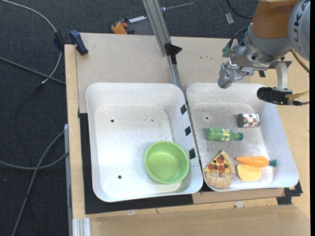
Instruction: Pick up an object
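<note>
Grey gripper [225,81] above right bin's [283,146] far rim — jaw state indeterminate; green bottle [224,134] may roll if nudged.

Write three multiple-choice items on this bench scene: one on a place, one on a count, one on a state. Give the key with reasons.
1. Where is the green bowl?
A. left bin
B. right bin
C. on the bench

2. How many things lie in the right bin?
A. three
B. five
C. seven

3. How does the green bottle rest?
A. upright
B. on its side
C. inside the bowl

Key: 1 A, it sits by the left bin's near right corner. 2 B: bottle, can, carrot, pizza slice, yellow piece. 3 B, its length runs flat along the floor.
</note>
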Available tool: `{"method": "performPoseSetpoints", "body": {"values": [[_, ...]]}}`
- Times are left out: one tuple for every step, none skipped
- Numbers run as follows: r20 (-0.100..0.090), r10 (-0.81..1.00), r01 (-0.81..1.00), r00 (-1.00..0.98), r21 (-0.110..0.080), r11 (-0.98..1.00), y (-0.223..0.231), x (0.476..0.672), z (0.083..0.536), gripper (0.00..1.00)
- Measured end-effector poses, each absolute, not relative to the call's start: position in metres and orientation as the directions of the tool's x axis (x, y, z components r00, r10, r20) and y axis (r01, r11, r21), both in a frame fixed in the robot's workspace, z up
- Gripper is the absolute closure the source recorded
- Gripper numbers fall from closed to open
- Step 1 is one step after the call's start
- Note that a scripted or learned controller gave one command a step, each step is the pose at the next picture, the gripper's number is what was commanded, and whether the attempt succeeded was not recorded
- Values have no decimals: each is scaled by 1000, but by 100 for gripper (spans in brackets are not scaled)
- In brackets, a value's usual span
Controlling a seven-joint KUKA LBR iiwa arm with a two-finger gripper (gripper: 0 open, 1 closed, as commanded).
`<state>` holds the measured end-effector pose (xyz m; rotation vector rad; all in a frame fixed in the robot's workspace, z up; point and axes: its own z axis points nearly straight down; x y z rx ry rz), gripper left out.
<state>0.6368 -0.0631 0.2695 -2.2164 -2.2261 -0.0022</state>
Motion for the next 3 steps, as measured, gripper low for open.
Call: {"method": "performPoseSetpoints", "body": {"values": [[1, 1000, 1000, -4, 1, 4, -11, 616, 260, 100], [1, 1000, 1000, -4, -1, 4, 38, 613, 241, 100], [2, 1000, 1000, -5, 1, 5, 88, 606, 246, 100]]}}
